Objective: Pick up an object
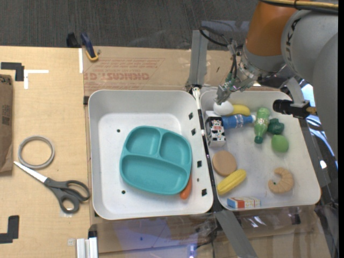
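Nearest the camera, a small red and white carton [243,202] lies flat at the near edge of the right bin [309,155]. Just beyond it sit a yellow corn cob [231,181], a round tan biscuit [224,163] and, to the right, a curled pastry [281,180].

At the far left corner of that bin, the gripper [223,97] hangs directly over a white egg-shaped thing [222,108], its tip at or just above the top; whether it touches or grips cannot be told, and nothing is plainly lifted. A yellow banana-like piece [241,110] lies just right of the white thing, touching it. A blue bottle [236,121] lies on its side just nearer, with a black and white cow toy [216,130] against the bin's left wall. Further right are a green bottle [260,123], a dark green block [276,126] and a green ball [279,143].

Across the divide, the left bin [102,144] holds a teal divided plate [157,160], with an orange carrot [186,189] tucked under its near right edge.

Outside the bins, on the bench [43,112] to the left, lie grey scissors [56,186] and a roll of tape [36,151]. The grey arm [301,26] with its orange band reaches in from the far right.
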`<action>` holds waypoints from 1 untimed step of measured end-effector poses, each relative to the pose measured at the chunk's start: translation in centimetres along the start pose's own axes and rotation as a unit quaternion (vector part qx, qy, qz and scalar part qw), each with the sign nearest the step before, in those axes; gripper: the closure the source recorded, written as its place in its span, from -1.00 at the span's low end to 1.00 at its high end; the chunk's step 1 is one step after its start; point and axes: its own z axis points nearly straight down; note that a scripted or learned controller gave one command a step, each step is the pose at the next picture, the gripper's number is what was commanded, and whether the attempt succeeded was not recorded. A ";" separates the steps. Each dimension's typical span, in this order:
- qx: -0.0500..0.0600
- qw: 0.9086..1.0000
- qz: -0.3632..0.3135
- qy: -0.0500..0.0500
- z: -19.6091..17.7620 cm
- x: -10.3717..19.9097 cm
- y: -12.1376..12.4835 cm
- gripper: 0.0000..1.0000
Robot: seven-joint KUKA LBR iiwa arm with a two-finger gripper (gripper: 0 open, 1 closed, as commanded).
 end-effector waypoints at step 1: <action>0.001 0.987 0.159 0.000 -8.6 -5.6 -3.1 1.00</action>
